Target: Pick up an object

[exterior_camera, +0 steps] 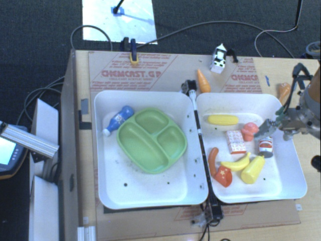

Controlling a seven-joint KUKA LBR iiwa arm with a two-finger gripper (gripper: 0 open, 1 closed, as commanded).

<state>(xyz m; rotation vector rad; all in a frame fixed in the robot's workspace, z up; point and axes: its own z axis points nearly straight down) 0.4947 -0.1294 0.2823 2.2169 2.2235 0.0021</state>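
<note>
Yellow bottle [253, 169] front; gripper [266, 130] just above can [265, 147].

A brown counter [150, 74] printed with red lettering stands on dark carpeted floor [35, 39]. A pale glossy sheet [118, 14] lies on the floor behind it, black cables [210, 26] trail across, and grey metal furniture [30, 139] sits at the left.
</note>
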